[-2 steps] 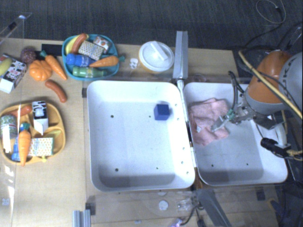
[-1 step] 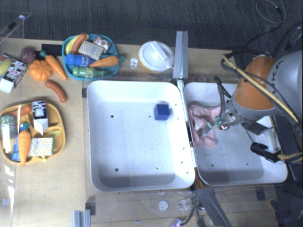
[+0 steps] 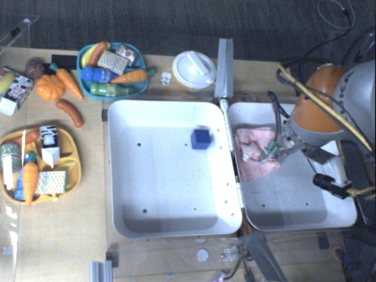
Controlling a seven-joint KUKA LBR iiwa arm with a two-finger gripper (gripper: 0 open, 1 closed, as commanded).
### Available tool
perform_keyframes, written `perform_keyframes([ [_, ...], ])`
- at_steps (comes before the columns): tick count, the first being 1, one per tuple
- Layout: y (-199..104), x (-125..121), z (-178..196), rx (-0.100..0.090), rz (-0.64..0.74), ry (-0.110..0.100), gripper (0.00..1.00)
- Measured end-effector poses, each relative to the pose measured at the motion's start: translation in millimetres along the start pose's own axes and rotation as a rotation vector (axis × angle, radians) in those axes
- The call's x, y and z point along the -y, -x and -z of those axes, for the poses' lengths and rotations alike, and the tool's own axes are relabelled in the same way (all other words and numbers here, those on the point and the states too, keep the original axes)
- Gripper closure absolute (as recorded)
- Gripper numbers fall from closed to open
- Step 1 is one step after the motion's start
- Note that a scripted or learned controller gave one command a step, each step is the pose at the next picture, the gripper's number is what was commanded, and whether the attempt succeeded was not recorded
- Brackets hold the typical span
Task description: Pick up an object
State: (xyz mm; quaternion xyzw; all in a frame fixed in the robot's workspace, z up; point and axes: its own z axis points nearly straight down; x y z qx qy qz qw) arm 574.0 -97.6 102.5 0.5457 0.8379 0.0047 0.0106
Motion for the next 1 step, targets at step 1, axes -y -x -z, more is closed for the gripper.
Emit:
perform_keyframes([
  [1, -0.2, -0.1, 0.1, 0.000, 0.000, 0.000, 0.00],
])
